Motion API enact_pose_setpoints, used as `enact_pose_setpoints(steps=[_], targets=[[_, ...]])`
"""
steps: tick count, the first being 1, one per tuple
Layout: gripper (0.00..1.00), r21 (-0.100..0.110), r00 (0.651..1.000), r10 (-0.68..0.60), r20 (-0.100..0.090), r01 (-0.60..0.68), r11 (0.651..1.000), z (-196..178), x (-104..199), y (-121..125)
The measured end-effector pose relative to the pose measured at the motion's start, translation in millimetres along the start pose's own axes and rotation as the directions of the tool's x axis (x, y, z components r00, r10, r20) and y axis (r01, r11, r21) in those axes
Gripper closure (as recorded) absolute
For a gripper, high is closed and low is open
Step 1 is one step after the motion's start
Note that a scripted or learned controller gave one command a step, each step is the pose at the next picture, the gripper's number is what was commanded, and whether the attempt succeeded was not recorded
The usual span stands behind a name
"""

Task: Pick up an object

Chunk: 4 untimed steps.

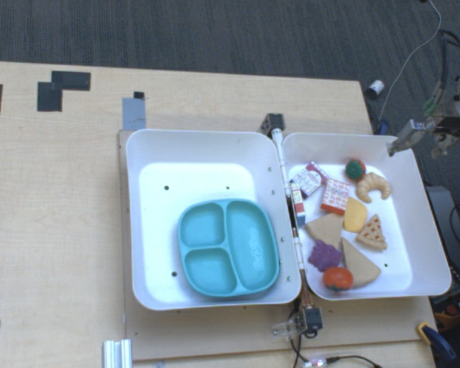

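Camera view puts our gripper (pixel 405 140) at the frame's right edge, above the right bin's (pixel 422 205) upper rim, well clear of the toys; finger state we cannot tell. Nearest candidates: croissant (pixel 374 185), green ball (pixel 356 169). Left bin (pixel 153 167) holds a blue tray (pixel 228 246).

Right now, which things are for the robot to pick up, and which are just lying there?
For picking up (right bin):
croissant
pizza slice
tomato
grapes
yellow cheese
red box

Just lying about:
blue tray in the left bin
black tape patches on the bench
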<state>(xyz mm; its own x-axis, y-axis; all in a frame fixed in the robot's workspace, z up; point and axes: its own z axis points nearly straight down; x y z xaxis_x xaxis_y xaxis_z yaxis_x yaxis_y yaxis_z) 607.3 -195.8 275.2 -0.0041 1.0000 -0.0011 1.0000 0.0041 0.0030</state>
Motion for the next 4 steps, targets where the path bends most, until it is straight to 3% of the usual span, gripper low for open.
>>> enact_pose_setpoints(steps=[1, 2, 3, 4], targets=[[0.0, 0.004, 1.0, 0.002, -0.002, -0.002, 1.0, 153, -9, -8], [0.0, -0.001, 1.0, 0.002, -0.001, -0.002, 1.0, 189, 25, -43], [1.0, -0.007, 1.0, 0.001, 0.001, -0.001, 1.0, 178, 25, -41], [1.0, -0.001, 1.0, 0.0, -0.002, 0.0, 1.0, 78, 66, -119]])
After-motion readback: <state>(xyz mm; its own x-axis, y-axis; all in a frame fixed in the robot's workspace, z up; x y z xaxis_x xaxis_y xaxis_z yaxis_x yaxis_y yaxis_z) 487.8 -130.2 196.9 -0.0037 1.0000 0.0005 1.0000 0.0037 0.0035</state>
